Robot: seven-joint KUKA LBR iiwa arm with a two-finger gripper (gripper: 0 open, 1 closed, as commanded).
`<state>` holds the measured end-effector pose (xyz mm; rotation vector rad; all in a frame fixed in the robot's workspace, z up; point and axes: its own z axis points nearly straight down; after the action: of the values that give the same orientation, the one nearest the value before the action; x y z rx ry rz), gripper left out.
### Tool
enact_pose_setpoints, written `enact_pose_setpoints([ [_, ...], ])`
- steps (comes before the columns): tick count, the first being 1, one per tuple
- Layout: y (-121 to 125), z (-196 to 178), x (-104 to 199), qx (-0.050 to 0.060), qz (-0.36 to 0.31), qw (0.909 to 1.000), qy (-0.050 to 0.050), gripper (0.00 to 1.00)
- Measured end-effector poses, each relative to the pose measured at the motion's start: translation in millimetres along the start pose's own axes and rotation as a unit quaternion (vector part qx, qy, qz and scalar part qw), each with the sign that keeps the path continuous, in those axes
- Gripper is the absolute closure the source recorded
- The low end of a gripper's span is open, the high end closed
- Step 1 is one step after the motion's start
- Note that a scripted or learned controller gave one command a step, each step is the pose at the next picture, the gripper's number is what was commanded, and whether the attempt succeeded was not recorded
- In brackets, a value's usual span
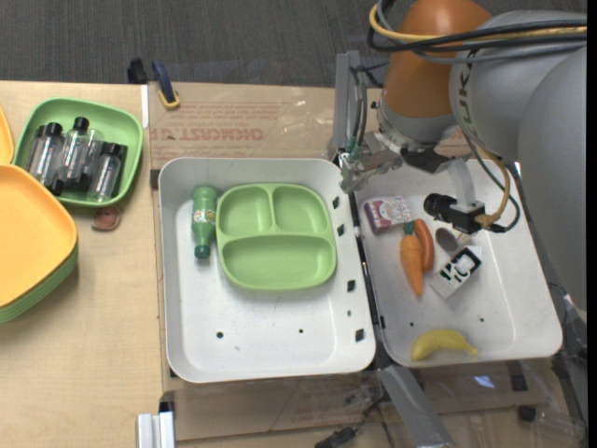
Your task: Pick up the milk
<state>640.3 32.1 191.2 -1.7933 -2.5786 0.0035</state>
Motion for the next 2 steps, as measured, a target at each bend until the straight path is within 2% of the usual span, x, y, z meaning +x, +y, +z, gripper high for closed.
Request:
enact_pose_setpoints([
  [1, 9.5, 0.6, -18.2, 0.000, 0.102, 0.9948, -0.001, 1.00],
  [2, -28.7, 0.6, -24.7, 0.000, 0.084, 0.9965, 0.000, 1.00],
])
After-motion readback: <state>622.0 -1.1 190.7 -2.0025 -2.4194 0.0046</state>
